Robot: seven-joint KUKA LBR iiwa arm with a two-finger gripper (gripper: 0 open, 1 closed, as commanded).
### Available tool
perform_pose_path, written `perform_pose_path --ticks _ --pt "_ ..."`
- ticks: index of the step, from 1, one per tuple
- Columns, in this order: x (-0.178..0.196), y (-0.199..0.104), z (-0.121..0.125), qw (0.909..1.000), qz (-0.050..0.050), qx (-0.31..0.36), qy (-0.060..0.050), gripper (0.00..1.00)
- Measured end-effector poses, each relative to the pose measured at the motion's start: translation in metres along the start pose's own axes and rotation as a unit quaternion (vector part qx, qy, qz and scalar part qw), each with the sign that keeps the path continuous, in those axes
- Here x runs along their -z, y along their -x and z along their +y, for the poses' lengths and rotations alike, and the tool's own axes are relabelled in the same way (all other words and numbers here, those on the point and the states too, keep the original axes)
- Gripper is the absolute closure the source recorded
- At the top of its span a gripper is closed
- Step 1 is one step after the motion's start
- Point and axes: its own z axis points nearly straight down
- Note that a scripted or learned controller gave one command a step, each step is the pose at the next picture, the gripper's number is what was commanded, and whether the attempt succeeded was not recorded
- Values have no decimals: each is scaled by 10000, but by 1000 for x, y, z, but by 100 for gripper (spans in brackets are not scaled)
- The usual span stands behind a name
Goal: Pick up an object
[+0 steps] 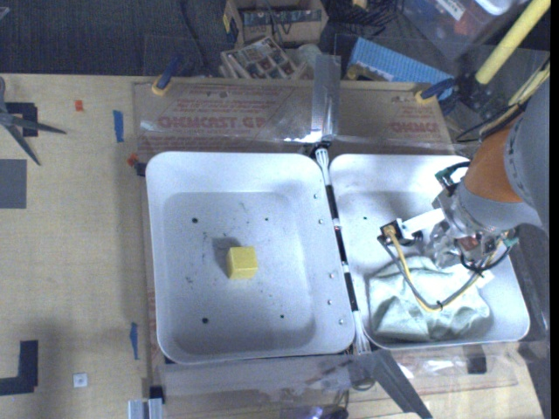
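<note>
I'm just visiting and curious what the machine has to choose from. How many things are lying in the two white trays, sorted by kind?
Yellow block, in the left tray: 1
Crumpled pale cloth, in the right tray, below the gripper: 1
Total: 2

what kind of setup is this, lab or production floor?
Most likely a robotics lab bench. Two shallow white plastic bins sit taped to a light wooden benchtop, a grey arm with an orange band reaches into the right bin, and cluttered boxes and cables lie on the floor behind.
</note>
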Motion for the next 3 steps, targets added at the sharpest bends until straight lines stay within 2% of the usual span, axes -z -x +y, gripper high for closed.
perform_pose_path --ticks 1,2,3 --pt "61 -6 70 9976 -33 -690 -4 100" --pt "61 -3 73 9977 -38 -673 -7 100" --pt "0 -5 34 9979 -1 -646 20 100"
